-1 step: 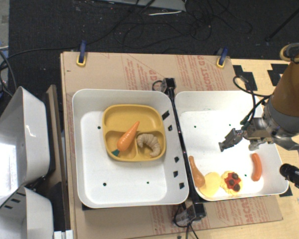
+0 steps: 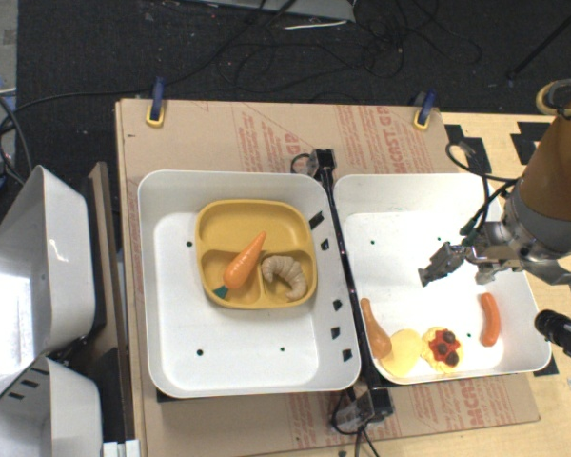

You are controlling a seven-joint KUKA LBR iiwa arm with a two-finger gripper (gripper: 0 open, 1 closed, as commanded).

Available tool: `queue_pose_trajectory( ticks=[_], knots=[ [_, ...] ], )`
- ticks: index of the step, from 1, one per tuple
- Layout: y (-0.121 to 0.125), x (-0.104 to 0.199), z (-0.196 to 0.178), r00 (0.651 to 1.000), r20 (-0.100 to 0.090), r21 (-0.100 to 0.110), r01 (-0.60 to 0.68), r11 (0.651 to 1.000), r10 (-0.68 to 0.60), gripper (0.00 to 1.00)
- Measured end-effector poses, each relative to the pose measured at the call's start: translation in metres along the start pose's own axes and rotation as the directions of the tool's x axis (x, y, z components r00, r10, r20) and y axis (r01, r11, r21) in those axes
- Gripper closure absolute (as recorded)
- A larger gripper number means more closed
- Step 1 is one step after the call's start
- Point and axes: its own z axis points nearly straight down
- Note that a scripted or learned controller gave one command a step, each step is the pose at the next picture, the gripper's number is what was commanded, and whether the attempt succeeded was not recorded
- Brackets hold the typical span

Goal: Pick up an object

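My gripper (image 2: 440,267) hangs over the middle of the right bin (image 2: 400,203), arm entering from the right; whether my jaws stand open or closed I cannot tell. Along the near edge of that bin lie a sausage (image 2: 491,319), a small tart topped with red fruit (image 2: 443,347) and a drumstick (image 2: 375,328). In the left bin (image 2: 167,284), a divided yellow plate (image 2: 219,222) holds a carrot (image 2: 245,260) and a shrimp (image 2: 287,274) in separate compartments.

Arm (image 2: 552,184) cropped at right edge
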Motion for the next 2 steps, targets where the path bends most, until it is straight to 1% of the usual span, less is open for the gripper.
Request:
queue_pose_trajectory(
  ticks=[1, 2],
  knots=[
    [0.003, 0.004, 0.044, 1.000, -0.001, 0.005, -0.002, 1.000, 0.002, 0.00],
    [0.005, 0.005, 0.108, 1.000, -0.002, 0.006, -0.003, 1.000, 0.003, 0.00]
  ],
)
